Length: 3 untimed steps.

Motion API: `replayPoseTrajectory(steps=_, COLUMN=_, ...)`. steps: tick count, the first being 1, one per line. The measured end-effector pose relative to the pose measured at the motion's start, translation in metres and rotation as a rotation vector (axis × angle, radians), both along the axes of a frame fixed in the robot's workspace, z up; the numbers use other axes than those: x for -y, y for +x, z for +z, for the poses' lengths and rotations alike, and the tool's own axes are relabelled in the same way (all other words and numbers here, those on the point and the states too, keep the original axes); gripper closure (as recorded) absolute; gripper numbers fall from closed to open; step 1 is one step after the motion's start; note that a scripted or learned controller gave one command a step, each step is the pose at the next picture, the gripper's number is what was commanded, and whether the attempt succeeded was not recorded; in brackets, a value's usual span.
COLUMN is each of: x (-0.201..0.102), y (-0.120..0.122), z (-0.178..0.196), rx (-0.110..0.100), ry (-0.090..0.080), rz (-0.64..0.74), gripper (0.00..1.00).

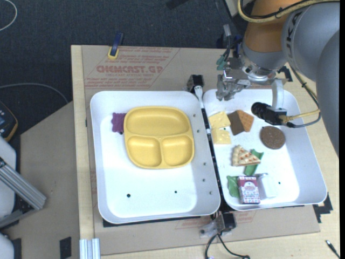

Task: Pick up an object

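hovering over the far edge of the right shallow white bin (318, 183), the grey arm's end effector (230, 90) carries nothing i can see; open or closed, i cannot tell. nearest lie a pale yellow cheese-like toy wedge (219, 120) and a brown toy slab (235, 122), touching. both look light, stiff and likely slick plastic; i'd pinch the wedge across its straight edges.

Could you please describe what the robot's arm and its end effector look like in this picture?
The arm is smooth, rounded grey, with a broad orange band above the wrist. A thin yellow cable loops around that band. The end effector is a small silvery metal assembly with green fittings and dark wiring at its side.
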<state>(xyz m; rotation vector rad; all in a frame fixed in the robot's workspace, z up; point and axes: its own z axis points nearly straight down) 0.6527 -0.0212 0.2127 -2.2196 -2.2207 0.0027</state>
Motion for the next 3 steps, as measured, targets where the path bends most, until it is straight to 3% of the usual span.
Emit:
replayPoseTrajectory(steps=2, x=-0.096, y=0.004, z=0.011, rx=0.005, ry=0.001, rz=0.003, gripper=1.0)
replayPoseTrajectory(steps=3, x=-0.102, y=-0.01, z=0.021, rx=0.0, ry=0.001, rz=0.001, gripper=1.0)
